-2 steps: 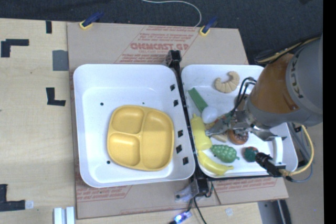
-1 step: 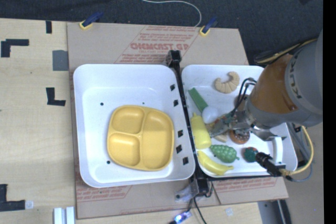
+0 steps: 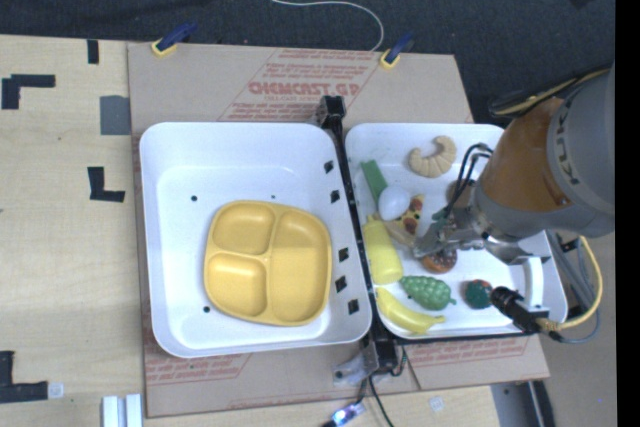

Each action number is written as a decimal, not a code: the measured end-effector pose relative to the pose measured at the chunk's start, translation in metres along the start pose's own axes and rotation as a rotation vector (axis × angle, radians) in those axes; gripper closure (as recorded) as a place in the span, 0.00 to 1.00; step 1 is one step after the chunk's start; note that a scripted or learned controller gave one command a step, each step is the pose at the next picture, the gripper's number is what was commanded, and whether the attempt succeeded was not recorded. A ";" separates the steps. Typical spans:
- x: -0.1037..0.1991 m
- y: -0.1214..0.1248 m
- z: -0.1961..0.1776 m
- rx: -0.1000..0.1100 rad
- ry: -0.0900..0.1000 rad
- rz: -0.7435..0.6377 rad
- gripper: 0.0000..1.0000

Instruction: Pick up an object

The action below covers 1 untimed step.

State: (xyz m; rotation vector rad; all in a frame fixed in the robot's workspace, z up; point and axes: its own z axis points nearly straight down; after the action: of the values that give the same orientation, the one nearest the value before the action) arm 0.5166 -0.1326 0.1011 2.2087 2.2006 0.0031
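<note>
Surface [image 3: 60, 215]: pale wood-toned top with black angular markings along its left edge; a brown cardboard sheet [image 3: 290, 85] with red print lies on it beneath the bins. Dark carpet runs beyond the far edge, crossed by one thin white cable [image 3: 300, 0]. Two clips, blue and yellow, sit at the sheet's far corners.

Bins: two, touching side by side. Left bin [image 3: 170, 165] holds one item, a yellow divided plate [image 3: 268, 261] with three compartments, near its middle.

Right bin [image 3: 480, 133] holds toy food, counted: one green stick-shaped piece [image 3: 373, 180] by the dividing wall; one white egg-like piece [image 3: 394, 204]; one pale yellow piece [image 3: 381, 253] against the divider; one banana [image 3: 408, 315] at the near edge; one green knobbly piece [image 3: 427, 290] just beside the banana; one croissant [image 3: 433, 156] at the far edge; one dark green and red piece [image 3: 477, 294] toward the near right corner.

The grey arm [image 3: 560, 160] with its orange band enters from the right edge and covers that bin's right portion. The tool [image 3: 437, 243] is low over the bin's middle, among a cluster of small brownish and red pieces [image 3: 437, 262]. Open or closed cannot be determined; nothing is visibly gripped.
</note>
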 end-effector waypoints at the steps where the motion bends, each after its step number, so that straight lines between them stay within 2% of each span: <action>1: -0.011 0.002 -0.054 0.016 0.014 -0.003 1.00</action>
State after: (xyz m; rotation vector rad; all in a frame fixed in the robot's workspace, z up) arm 0.5173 -0.1431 0.1549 2.2202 2.2192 0.0017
